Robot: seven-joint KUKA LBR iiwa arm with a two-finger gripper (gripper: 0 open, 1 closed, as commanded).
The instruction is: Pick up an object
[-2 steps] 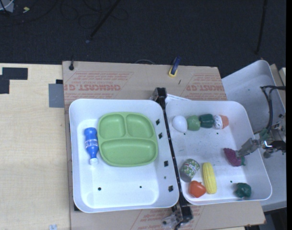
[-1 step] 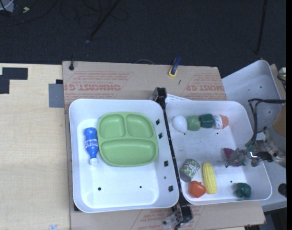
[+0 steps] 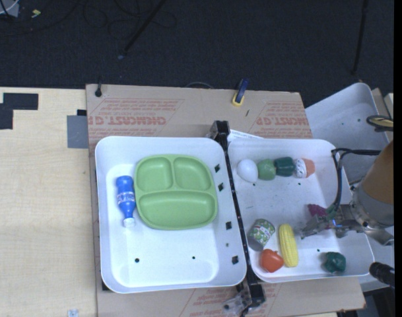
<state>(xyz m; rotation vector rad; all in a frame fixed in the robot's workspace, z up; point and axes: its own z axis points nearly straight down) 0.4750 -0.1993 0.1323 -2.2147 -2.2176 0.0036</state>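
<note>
Red print reading "CHEMCAST. G.P" appears upside down, twice, on the brown cardboard sheet (image 3: 187, 114) at twelve o'clock above the bins; other labels unreadable.

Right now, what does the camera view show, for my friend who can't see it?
A robot's pincer hovers low inside the right white bin, near a corn cob, a tomato, a small can and an egg. The left white bin holds a green divided plate and a blue bottle.

Dark carpet floor (image 3: 187, 32) with cables; light wooden bench (image 3: 35, 210); cardboard sheet (image 3: 187, 114).
</note>
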